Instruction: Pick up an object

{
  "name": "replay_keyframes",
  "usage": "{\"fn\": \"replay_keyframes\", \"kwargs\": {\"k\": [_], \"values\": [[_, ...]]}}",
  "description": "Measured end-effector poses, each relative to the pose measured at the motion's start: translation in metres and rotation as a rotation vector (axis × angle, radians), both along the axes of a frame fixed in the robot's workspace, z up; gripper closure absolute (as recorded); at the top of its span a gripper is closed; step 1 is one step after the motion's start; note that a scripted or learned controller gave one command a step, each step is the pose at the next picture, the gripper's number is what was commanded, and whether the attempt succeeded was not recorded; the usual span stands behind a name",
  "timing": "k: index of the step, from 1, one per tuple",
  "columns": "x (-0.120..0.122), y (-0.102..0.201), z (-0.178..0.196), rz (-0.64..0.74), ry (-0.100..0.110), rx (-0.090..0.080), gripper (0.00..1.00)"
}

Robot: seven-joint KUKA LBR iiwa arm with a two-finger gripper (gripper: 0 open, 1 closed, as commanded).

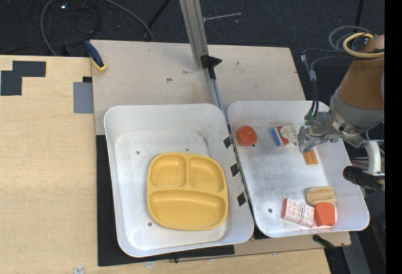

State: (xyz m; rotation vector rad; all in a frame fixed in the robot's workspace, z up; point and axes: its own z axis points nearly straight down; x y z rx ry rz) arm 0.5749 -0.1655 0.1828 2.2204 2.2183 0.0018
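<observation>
On the counter (188, 71), the left bin (125, 141) carries a yellow divided plate (187, 191). The right bin (276, 178) holds the clutter. The claw (309, 141) hangs by its far right edge, over a blue-white carton (284, 135) and small orange piece (310, 158). An orange ball (246, 136) sits near the far left corner; tan block (320, 194), orange cube (325, 214), red-white pack (297, 212) cluster near right.

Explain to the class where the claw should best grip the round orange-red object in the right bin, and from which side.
Probably from straight above, closing across the widest middle of the orange-red object. It looks rounded, so no side is flatter, and it sits alone with bare right bin floor around it, leaving finger room either side.
</observation>
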Motion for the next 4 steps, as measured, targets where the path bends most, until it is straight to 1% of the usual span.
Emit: {"fn": "replay_keyframes", "kwargs": {"k": [1,2,3,4], "values": [[0.004,0.005,0.044,0.003,0.000,0.001,1.00],[0.004,0.004,0.071,0.003,0.002,0.001,1.00],[0.009,0.055,0.076,0.006,0.004,0.003,1.00],[0.012,0.117,0.075,0.007,0.006,0.003,1.00]]}}
